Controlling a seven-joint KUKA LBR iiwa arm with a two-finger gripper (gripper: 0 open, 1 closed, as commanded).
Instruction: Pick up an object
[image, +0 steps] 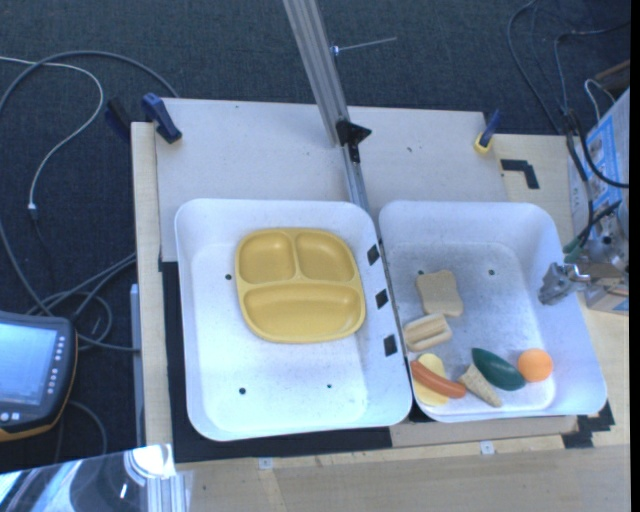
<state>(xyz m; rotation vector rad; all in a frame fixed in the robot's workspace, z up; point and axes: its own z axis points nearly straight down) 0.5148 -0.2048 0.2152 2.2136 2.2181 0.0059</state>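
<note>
The hand (556, 281) hangs at the right bin's (560, 240) right rim; its grip I cannot tell. The food pieces, including an orange ball (535, 364), lie along that bin's near edge.

A pale wooden bench top (250, 150) stands on dark blue-grey carpet (80, 30). Behind the bench, a slanted silver metal pole (318, 65) rises from its far edge. Blue plastic clamps (161, 117) grip the bench's far corners. Left of the bench, thin grey cables (50, 130) loop over the carpet, and a handheld screen with an orange-edged casing (30, 375) lies near the bench's front left corner. Light is even and soft.
</note>
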